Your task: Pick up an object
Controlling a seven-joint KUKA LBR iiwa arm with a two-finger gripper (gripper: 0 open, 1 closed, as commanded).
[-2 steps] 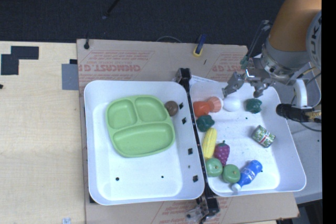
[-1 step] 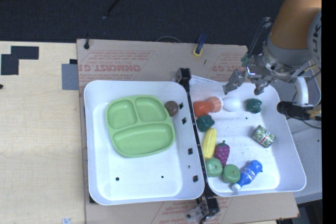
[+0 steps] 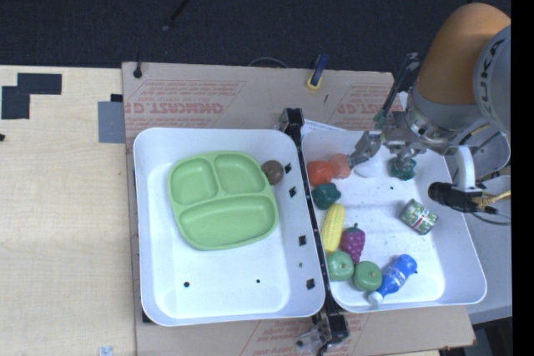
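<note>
Right bin (image 3: 467, 263), contents: orange piece (image 3: 320, 172) and pink piece (image 3: 340, 166) at the upper left, dark green piece (image 3: 325, 195) below them, corn (image 3: 333, 227), grapes (image 3: 354, 243), two green rounds (image 3: 340, 265) (image 3: 368, 276), blue bottle (image 3: 395, 275), small can (image 3: 418, 216).

Left bin (image 3: 154, 263): green tray (image 3: 223, 200), brown ball (image 3: 272, 172) just beside it.

Gripper (image 3: 385, 152): you see it low over the right bin's upper part, fingers apart, one tip near the pink piece, the other by a teal bit (image 3: 404, 170). Nothing sits between them.

Step, as you may judge it: approach, no object yet chosen for certain. Next you need the fingers set astride one piece, likely the pink, then closed.
</note>
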